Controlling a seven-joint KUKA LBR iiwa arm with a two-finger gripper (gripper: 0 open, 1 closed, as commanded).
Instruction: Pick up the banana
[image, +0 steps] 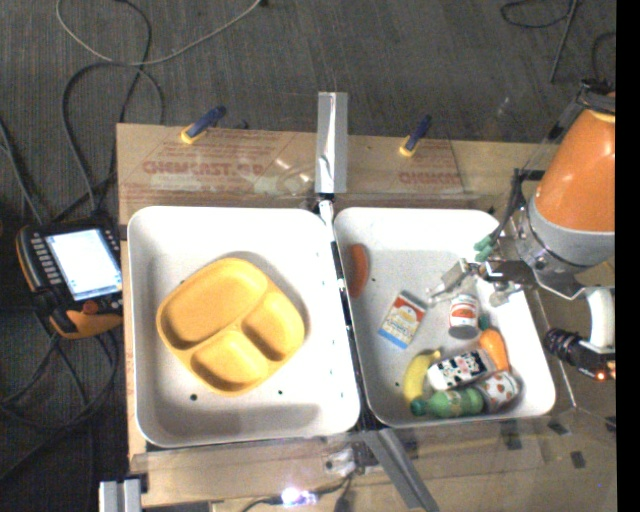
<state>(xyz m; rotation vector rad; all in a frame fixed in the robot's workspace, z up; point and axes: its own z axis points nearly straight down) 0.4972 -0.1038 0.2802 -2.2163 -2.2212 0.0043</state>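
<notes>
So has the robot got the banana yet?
Not yet. Nothing looks done: the banana lies in the right bin, tucked against the other toys. The pincer is above the bin, up and right of the banana. Reaching, grabbing and lifting are all left.

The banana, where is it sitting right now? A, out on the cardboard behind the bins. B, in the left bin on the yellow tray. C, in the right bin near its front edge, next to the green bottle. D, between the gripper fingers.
C: the banana lies in the right bin near its front edge, beside the green bottle, while the gripper is farther back.
</notes>
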